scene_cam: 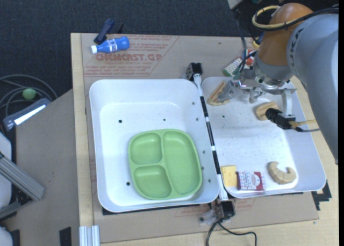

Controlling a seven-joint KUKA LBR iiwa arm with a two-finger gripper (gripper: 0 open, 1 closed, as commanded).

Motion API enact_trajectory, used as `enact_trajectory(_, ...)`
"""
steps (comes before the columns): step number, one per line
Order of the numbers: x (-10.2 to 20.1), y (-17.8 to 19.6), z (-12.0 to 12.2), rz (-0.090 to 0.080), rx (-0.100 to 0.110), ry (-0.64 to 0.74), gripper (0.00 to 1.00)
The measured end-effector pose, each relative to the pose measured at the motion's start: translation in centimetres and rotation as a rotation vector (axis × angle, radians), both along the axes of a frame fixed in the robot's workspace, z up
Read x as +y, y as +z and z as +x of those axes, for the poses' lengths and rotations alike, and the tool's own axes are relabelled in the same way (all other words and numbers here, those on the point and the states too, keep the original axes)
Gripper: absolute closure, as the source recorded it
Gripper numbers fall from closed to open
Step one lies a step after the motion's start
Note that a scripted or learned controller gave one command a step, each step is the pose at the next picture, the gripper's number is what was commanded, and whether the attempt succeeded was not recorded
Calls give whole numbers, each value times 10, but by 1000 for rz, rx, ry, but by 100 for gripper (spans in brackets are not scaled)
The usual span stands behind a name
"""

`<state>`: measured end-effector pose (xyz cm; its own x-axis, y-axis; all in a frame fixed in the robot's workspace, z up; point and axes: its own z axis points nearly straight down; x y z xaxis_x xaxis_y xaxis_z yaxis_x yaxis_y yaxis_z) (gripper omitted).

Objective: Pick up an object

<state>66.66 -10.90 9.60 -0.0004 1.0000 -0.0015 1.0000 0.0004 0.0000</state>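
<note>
Gripper [248,90] low in the right bin's [258,153] far end, under the orange-banded wrist. Finger spread hidden by the gripper body; cannot tell if open or closed. Nothing visibly held.

Nearest candidates: tan wedge-shaped piece [218,95] just to its left near the bin's far-left corner, long axis slanted; tan curved piece [263,111] just beside and nearer the camera. Wedge looks the likelier target.

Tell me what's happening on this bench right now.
A grey robot arm reaches in over the right bin, its tool low at the far end near a tan wedge. Nothing is visibly held. A green divided plate sits in the left bin.
</note>
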Motion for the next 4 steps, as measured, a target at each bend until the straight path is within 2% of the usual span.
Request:
enact_trajectory(1,-48,-11,-30,1,2,-1,0)
enact_trajectory(2,-100,29,0,0,-3,-1,0)
enact_trajectory(3,-111,4,-54,9,2,2,0)
enact_trajectory(4,-82,-9,-69,-2,-6,1,0)
